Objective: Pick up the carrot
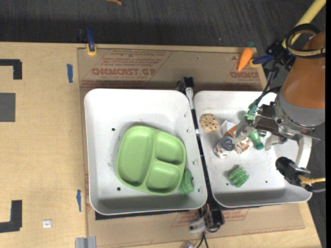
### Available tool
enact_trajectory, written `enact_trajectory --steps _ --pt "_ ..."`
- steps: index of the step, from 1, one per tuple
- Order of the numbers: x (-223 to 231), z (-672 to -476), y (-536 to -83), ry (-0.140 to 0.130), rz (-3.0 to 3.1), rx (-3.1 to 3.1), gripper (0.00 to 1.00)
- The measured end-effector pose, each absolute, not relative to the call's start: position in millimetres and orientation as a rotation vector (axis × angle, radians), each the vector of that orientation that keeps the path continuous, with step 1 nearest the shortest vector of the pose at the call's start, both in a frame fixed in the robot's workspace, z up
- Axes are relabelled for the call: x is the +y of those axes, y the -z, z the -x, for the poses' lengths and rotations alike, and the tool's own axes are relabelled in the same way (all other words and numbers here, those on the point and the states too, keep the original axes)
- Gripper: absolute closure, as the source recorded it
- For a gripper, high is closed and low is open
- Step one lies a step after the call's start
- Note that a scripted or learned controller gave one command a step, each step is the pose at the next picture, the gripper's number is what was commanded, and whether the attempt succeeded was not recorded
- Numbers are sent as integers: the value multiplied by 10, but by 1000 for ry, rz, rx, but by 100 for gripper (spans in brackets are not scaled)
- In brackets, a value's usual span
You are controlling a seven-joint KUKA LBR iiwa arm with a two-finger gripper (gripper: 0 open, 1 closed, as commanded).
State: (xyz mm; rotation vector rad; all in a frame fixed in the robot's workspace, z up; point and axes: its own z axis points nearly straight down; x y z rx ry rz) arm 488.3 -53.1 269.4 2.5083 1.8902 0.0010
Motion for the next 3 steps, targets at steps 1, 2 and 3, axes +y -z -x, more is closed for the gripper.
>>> enact_trajectory --steps 1,2,3 --pt "-391 -4817 -2928 -1 -2975 1007 0" --pt "-1035 -5233 -1552 4 -3000 940 0" --pt "-1352 -4786 -1525 5 -3023 868 0"
